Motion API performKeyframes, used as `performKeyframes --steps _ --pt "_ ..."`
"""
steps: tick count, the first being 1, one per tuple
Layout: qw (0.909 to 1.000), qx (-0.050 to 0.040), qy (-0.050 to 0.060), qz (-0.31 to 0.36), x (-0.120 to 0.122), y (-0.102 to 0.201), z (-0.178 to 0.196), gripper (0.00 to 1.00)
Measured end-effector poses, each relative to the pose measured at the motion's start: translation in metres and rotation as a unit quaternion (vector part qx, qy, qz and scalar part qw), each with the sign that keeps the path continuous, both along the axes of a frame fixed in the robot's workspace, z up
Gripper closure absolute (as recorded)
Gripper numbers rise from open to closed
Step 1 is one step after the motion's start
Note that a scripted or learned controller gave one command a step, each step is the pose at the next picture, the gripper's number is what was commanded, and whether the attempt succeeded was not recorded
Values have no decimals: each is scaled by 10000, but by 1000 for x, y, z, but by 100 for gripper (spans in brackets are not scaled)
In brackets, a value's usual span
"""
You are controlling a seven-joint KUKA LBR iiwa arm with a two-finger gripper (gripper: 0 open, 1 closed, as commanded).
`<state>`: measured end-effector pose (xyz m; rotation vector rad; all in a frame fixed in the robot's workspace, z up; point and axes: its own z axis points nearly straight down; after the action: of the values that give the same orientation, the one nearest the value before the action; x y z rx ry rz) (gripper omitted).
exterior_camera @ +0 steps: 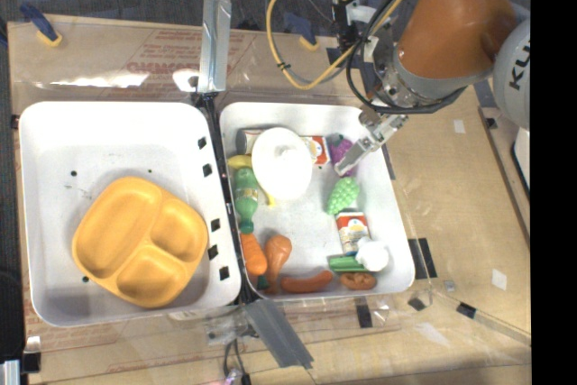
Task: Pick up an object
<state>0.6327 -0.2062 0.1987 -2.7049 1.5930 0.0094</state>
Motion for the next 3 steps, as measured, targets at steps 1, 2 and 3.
performKeyframes --steps 1,2,3 --pt "9978 1 5 663 -21 5 -111 0" --pt "9978 30 27 666 -21 8 -104 100" --pt "9731 4 -29 2306 -21 15 -44 100"
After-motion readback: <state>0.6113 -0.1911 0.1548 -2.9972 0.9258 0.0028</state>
